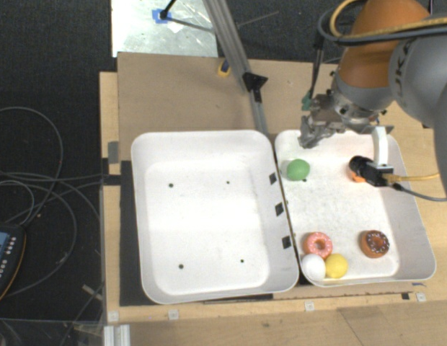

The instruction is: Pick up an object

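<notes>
Right white bin (409, 225) holds a green ball (298, 169) just below the pincer (311, 140), whose grip I cannot tell.

Arm (396, 42) reaches from right, hand (312, 137) pointing down

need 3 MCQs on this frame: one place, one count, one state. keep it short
1. Where does the green ball lie?
A. left bin
B. right bin, far end near the divider
C. on the bench outside the bins

2. How many doughnut-shaped pieces lie in the right bin?
A. two
B. none
C. four

3. Where is the tool relative to the green ball?
A. clamped around it
B. above the right bin's far edge, apart from the ball
C. over the left bin

Answers:
1 B: the ball sits just right of the divider, at the far end.
2 A: a pink doughnut and a brown doughnut lie at the near end.
3 B: a stretch of bare bin floor separates tool and ball.
</notes>
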`<state>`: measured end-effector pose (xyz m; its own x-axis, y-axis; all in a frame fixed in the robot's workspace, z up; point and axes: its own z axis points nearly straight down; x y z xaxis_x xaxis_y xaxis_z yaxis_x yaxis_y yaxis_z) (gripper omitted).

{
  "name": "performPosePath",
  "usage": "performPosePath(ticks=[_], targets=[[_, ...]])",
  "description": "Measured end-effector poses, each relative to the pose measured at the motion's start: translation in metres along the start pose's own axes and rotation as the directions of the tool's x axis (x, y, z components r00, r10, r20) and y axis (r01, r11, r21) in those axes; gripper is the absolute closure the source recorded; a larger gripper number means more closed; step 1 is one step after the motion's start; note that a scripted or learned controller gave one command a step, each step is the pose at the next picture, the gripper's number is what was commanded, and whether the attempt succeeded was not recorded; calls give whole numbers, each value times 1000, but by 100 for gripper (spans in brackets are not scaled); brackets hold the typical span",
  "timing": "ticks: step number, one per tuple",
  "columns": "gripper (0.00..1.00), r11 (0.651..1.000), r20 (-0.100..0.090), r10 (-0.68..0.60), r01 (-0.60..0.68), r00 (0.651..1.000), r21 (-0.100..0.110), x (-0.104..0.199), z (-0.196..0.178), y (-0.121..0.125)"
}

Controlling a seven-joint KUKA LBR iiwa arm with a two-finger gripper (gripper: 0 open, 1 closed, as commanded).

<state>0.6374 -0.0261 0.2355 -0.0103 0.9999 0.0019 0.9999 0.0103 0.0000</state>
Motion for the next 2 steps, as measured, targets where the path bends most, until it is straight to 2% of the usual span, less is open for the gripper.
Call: performPosePath(ticks=[1,2], targets=[[100,1000,0,0,0,1000,0,49,11,-10],[100,1000,-1,-1,1,1000,0,112,12,-20]])
